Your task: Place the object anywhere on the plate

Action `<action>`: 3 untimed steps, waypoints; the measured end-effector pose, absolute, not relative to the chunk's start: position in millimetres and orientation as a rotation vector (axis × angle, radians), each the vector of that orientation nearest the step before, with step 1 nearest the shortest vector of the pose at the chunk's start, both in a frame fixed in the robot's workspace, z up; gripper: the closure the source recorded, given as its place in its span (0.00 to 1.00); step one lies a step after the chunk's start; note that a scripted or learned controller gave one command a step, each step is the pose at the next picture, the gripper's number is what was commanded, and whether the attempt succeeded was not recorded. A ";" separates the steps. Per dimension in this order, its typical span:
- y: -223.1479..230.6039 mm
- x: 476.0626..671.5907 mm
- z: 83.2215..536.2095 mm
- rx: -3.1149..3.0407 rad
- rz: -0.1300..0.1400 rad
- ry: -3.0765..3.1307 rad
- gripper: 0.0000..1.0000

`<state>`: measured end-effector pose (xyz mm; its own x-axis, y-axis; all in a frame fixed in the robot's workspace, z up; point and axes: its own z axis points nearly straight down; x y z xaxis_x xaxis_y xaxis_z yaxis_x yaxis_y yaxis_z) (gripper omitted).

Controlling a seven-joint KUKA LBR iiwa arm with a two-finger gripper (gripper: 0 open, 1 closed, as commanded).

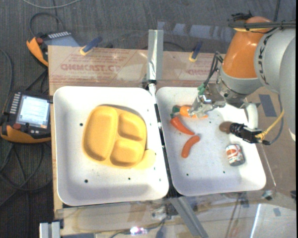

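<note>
A yellow plate (116, 134) with three compartments lies in the left bin (69, 182). My gripper (202, 104) hangs low over the back left part of the right bin (213, 182). Directly under it, partly hidden, sits a small orange object (193, 113). Whether the gripper has hold of that object I cannot tell. Just left of it a red-orange carrot (181, 124) with a green top lies on the bin floor, running toward the front right.
In the right bin an orange sausage-shaped piece (190, 146) lies near the middle, a small red and white can (234, 154) lies on its side at the right, and a small brown item (224, 127) rests behind the can. A metal divider (154, 58) separates the bins.
</note>
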<state>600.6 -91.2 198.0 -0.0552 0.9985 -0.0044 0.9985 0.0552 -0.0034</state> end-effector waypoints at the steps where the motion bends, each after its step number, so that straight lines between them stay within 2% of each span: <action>1: -8.1 579.3 225.4 2.004 -0.004 2.421 1.00; 2: 61.4 567.5 263.8 1.985 -0.002 2.436 1.00; 3: 123.0 579.9 277.7 2.424 -0.008 1.998 1.00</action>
<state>579.9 123.0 277.7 0.1909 0.9816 -0.0042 0.9816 -0.1910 -0.0029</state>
